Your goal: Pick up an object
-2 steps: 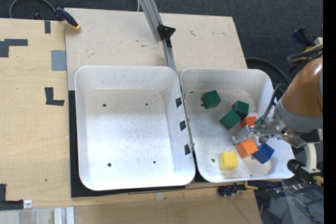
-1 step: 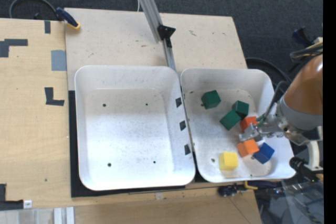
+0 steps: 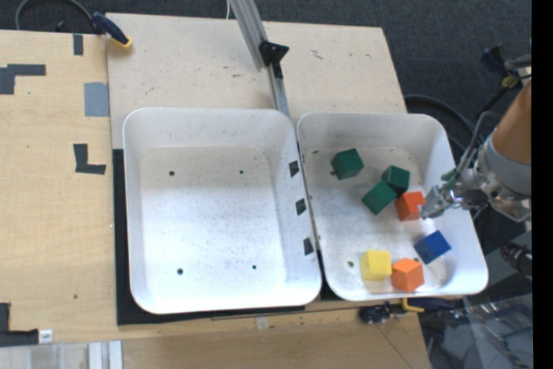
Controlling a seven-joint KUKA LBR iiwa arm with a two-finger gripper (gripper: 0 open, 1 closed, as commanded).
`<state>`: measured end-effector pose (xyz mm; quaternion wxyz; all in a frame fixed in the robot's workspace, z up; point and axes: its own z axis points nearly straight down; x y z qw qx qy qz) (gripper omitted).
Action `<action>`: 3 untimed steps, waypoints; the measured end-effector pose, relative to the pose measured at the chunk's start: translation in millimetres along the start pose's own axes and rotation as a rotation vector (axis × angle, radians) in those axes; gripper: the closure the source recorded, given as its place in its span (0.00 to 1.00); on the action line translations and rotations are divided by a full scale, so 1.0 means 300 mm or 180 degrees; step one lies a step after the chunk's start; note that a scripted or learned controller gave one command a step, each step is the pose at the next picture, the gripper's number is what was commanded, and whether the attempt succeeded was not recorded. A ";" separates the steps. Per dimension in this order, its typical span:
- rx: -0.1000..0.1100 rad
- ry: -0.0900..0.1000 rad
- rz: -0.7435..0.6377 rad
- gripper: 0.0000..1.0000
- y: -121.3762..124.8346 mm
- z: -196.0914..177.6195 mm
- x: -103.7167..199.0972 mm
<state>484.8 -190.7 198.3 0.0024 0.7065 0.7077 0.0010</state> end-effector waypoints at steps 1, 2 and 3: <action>0.0014 0.0006 0.0000 1.00 0.002 -0.032 0.001; 0.0019 0.0011 -0.0019 1.00 0.083 -0.012 0.173; 0.0020 0.0012 -0.0021 1.00 0.150 -0.001 0.367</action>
